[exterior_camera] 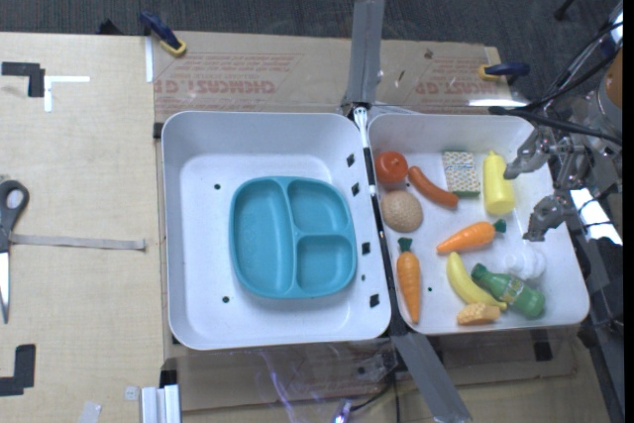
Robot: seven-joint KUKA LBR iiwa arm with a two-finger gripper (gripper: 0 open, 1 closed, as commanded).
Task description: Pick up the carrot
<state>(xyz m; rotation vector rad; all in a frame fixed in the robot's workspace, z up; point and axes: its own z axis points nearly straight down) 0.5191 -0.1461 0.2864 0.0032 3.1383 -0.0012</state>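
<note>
The carrot point(408, 285) lying upright along the right bin's point(567, 317) left wall sits nearest the camera; a second carrot point(467, 237) lies tilted mid-bin, just beside a banana point(460, 278) and a green bottle point(511, 291). The gripper point(543, 185) hovers over the right rim with fingers spread apart, holding nothing. Two carrots invite a mix-up — and the middle one is crowded, so closing fingers could catch the banana, while the wall may block a grasp on the left one. The blue tray point(294, 237) lies in the left bin
</note>
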